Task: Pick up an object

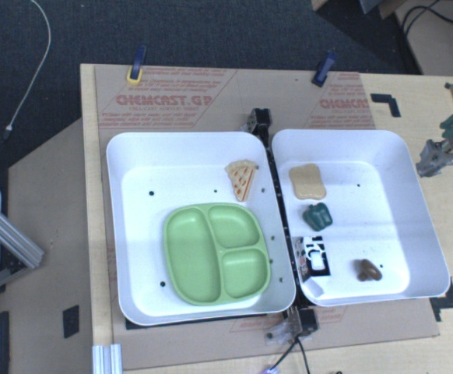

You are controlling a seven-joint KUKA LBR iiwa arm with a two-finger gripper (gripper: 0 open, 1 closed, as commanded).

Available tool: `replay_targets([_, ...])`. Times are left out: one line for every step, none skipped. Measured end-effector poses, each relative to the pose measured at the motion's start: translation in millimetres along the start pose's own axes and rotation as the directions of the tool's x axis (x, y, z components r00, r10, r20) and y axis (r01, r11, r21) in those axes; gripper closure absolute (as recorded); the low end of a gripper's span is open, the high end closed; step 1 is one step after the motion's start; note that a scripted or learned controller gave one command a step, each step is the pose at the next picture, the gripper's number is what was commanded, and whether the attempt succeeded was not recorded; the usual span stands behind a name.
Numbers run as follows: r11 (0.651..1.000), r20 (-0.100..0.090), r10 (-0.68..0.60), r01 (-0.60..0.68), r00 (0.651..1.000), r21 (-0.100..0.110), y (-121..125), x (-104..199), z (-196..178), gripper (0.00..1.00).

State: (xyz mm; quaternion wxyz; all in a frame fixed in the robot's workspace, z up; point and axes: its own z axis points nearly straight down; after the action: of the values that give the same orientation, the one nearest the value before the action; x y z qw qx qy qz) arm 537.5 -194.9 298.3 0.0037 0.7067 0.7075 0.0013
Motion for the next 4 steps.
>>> replay_targets([1.000, -0.003, -0.004, 0.004, 1.000, 0.004, 21, 41, 6, 1.00])
replay_targets([1.000, -0.004, 0.000, 0.000, 1.000, 0.009, 36, 87, 25, 1.00])
replay_targets([1.000, -0.004, -0.004, 0.004, 1.000, 0.004, 53, 132, 25, 1.00])
replay_targets([1.000, -0.005, -0.006, 0.006, 1.000, 0.005, 71, 192, 40, 1.00])
